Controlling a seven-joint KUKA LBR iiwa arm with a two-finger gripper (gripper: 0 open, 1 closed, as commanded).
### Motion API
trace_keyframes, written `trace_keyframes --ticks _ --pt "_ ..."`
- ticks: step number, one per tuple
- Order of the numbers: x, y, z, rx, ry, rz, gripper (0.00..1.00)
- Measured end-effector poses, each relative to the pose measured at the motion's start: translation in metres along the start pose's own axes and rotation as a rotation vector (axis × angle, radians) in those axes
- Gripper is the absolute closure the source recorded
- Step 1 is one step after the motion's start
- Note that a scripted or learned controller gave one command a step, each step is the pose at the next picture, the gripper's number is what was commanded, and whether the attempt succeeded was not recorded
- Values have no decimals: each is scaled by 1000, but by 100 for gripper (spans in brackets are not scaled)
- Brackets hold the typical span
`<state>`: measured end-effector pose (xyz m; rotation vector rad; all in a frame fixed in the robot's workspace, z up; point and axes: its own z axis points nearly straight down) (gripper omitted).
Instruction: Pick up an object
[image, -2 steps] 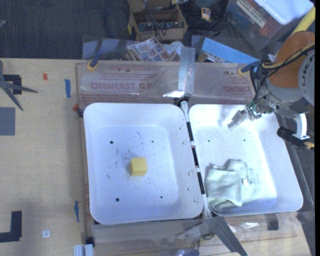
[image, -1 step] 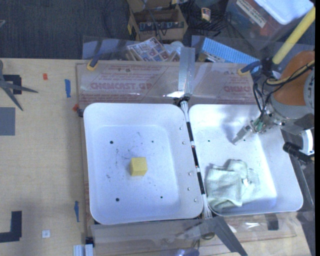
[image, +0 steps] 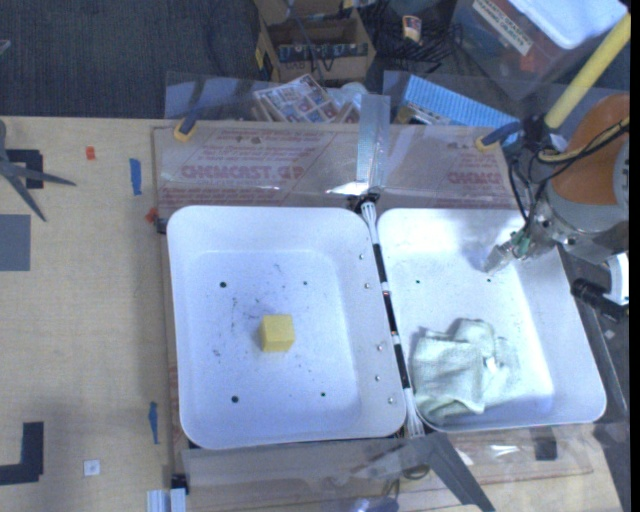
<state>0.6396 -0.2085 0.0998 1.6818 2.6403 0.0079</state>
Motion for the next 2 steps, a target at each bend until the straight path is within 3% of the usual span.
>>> trace_keyframes --ticks 1,2 --pt "6 -50 11 5 1 56 100" --pt "62 -5 11 3 0 557 100"
